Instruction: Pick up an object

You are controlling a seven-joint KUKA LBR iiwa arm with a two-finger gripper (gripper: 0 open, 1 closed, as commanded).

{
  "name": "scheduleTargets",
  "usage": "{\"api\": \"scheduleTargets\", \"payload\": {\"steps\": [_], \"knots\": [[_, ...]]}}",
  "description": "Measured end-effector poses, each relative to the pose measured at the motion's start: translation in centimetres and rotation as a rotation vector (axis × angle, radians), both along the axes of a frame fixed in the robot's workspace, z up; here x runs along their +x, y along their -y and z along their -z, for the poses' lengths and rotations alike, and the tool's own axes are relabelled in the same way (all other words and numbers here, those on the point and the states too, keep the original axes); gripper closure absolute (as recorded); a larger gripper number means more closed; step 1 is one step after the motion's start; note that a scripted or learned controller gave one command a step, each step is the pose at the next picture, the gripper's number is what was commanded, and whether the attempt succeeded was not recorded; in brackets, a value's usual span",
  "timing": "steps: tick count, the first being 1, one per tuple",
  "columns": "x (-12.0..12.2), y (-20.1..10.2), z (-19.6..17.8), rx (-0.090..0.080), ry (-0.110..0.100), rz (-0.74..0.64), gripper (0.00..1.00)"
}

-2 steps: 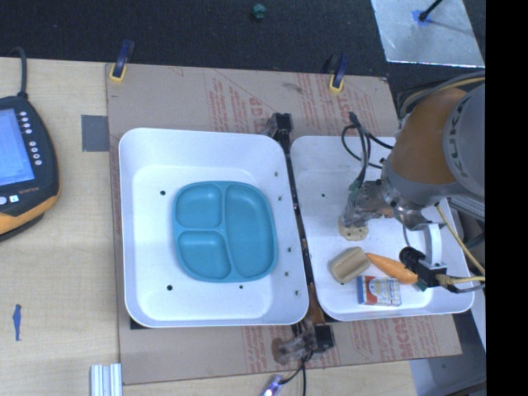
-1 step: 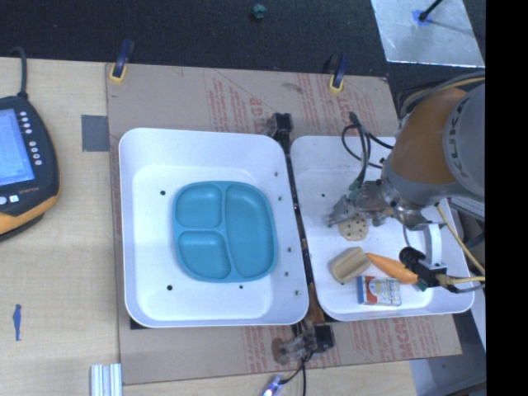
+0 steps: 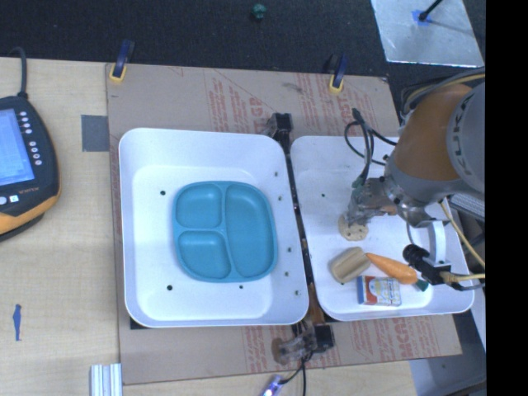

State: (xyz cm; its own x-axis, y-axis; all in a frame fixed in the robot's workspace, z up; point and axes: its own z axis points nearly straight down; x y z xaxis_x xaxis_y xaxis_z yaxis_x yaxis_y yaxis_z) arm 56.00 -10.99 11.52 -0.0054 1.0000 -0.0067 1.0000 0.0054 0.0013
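I was in a robotics lab, not a home. My bench was a wood top covered with taped cardboard sheet [image 3: 247, 97] held down by spring clamps [image 3: 121, 61]. Two white bins [image 3: 140, 221] sat side by side on it. A teach pendant [image 3: 21, 167] with a lit screen lay at the left, cables [image 3: 363, 143] trailed by my arm.

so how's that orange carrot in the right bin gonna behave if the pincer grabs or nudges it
The carrot tapers to a point, so it would probably roll in a curve rather than straight. Its smooth, toy-like surface may slip between narrow fingers. It lies close beside the tan block and above the small carton, so a nudge would likely shift those too.
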Motion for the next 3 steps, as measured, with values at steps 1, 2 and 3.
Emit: {"api": "scheduleTargets", "payload": {"steps": [1,2,3], "knots": [[0.0,0.0,0.0,0.000,0.000,0.000,0.00],[2.5,0.4,2.4,0.005,-0.004,-0.002,0.00],[2.7,4.3,2.3,0.005,-0.002,0.004,0.00]]}}
